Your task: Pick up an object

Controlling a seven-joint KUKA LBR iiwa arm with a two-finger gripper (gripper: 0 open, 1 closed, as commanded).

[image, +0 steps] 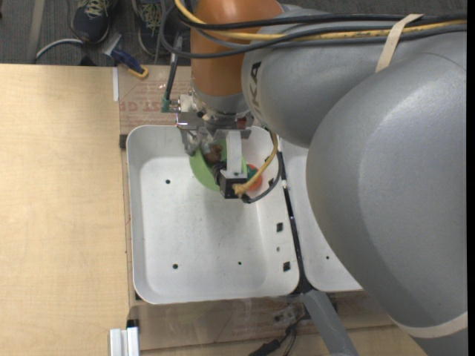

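My gripper [202,144] reaches down into the back of the left white bin [148,221], under the orange wrist band. A green round object [202,173] lies right below it, partly covered by the gripper. A red-orange object [257,180] peeks out just to its right, near the bin's right wall. The gripper's body hides how the gripper meets the green object.
The big grey arm covers most of the right bin [319,262] and the right half of the view. A bare wooden surface [59,199] lies left of the bins. Shoes and cables rest on the floor behind the bench.
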